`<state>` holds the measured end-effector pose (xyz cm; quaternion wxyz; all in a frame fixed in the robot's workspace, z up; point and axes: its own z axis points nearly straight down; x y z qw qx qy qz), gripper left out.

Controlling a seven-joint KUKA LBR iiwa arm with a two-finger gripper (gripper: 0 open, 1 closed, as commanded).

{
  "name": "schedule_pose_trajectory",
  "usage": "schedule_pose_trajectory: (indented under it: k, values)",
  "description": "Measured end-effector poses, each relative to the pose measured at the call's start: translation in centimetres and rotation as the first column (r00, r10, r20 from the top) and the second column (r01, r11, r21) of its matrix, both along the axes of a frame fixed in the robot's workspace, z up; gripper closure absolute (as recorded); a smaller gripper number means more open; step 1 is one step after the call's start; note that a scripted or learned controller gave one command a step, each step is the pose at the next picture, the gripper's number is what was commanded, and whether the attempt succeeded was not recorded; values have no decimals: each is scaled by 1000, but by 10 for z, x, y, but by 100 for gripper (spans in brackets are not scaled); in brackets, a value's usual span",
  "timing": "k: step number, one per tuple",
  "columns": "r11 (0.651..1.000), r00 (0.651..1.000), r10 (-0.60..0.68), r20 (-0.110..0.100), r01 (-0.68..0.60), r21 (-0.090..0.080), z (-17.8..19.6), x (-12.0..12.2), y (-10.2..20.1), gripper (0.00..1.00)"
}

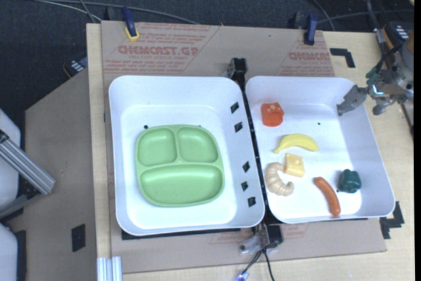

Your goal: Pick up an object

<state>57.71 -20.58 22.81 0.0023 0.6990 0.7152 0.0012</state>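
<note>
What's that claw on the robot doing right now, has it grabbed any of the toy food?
Gripper: above the right white bin's top right corner, holding nothing; open or shut cannot be told.

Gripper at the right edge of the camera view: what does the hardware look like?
The gripper is a small grey metal assembly with dark fittings. One pale grey finger juts toward the right-hand shallow white bin. Dark cables run above it.

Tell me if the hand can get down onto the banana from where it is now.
Probably yes. The hand is at the right bin's far right edge, and the banana lies apart from its neighbours, uncovered.
</note>
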Motion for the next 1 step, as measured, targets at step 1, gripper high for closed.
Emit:
schedule_pose_trajectory:
  k: [1]
  values:
    - [1000,1000,-1,-4,1,1,-3,0,0,0]
